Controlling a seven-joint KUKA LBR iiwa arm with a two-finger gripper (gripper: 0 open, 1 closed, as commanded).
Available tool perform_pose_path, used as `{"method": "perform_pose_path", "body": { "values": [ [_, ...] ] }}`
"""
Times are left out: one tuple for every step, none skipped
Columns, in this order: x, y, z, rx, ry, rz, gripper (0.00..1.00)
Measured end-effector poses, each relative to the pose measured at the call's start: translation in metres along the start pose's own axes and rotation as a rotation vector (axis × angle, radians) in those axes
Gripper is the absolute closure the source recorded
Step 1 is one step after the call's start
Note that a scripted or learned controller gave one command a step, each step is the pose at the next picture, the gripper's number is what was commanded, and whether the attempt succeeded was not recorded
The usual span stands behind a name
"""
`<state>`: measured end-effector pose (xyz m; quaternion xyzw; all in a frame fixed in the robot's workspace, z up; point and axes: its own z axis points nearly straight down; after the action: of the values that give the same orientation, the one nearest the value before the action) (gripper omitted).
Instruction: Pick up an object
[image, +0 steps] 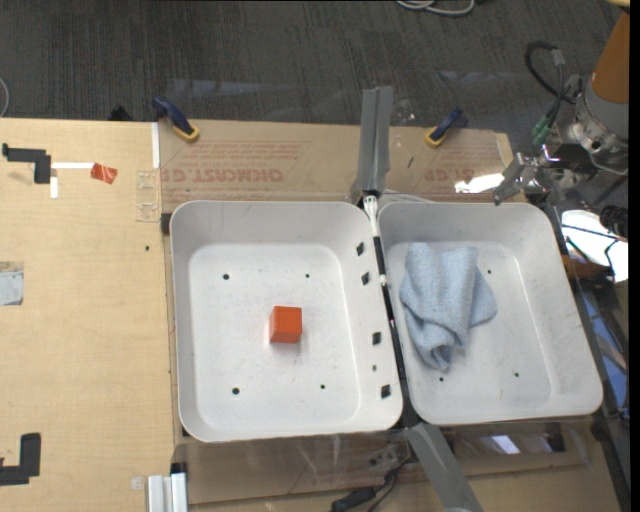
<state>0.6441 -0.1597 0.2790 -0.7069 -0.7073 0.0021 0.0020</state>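
The hand (520, 178) hovers past the right bin's (560, 400) corner, grip state unclear; the limp blue-grey cloth (447, 300) could slip free.

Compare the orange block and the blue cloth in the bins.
The orange block is small, rigid and cube-shaped; the blue cloth is larger, soft and crumpled. The block sits in the left bin, the cloth in the right bin. Both lie untouched, apart from the gripper.
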Motion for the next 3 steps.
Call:
{"method": "perform_pose_path", "body": {
  "values": [
    [-0.004, 0.015, -0.041, -0.002, -0.001, 0.028, 0.0],
    [0.047, -0.009, -0.12, 0.0, -0.002, 0.382, 0.0],
    [0.085, -0.026, -0.158, 0.003, -0.003, 0.834, 0.0]
  ]
}}
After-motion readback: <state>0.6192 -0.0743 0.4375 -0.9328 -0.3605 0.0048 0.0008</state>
